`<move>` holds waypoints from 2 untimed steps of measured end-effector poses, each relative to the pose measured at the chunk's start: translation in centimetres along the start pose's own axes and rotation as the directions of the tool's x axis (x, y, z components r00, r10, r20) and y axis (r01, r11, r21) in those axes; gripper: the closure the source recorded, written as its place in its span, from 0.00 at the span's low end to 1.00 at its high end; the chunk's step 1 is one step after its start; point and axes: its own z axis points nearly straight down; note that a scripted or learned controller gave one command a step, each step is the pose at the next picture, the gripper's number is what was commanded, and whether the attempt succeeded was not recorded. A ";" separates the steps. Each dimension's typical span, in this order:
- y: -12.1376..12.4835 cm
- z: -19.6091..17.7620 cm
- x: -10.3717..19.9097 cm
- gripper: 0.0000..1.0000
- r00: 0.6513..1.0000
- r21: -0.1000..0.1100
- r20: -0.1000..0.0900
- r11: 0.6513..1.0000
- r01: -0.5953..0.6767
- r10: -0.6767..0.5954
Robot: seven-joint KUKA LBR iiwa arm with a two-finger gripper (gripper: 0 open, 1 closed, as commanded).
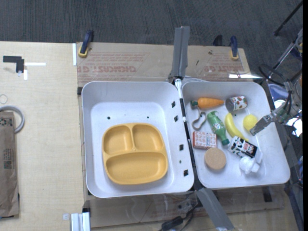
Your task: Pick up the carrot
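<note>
Orange carrot (210, 102) lies untouched — fingers (260, 125) near the lemon (250, 122).

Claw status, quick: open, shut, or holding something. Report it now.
Claw: cannot be told; it hangs over the right bin beside the lemon, well away from the carrot.

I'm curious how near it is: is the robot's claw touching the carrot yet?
Apart. The camera view shows the gripper near the right bin's right side by the lemon, while the carrot lies at the bin's far left, other items between them.
</note>
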 end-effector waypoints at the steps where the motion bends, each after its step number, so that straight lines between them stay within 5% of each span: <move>1: -2.9 7.2 4.6 0.00 0.943 0.003 -0.001 0.943 -0.332 0.332; 2: 1.1 2.1 -0.6 0.00 0.826 0.001 0.002 0.826 -0.564 0.564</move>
